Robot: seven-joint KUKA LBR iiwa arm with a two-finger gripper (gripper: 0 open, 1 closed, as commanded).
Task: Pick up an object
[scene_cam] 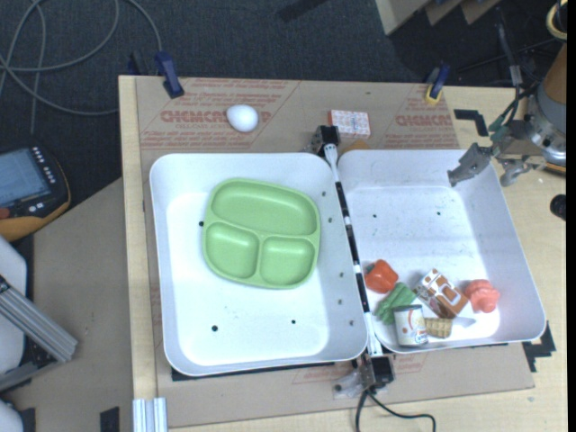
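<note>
The right bin holds a cluster of small items at its near edge: a red-orange pepper-like piece, a green piece, a small white can, a brown and white box and a red lump. My gripper hangs over the bin's far right corner, well away from the cluster. Its fingers are open with nothing between them.
A green divided plate lies in the left bin. On the cardboard behind the bins sit a white egg-shaped object and a small patterned box. Blue clamps pin the board's far edge.
</note>
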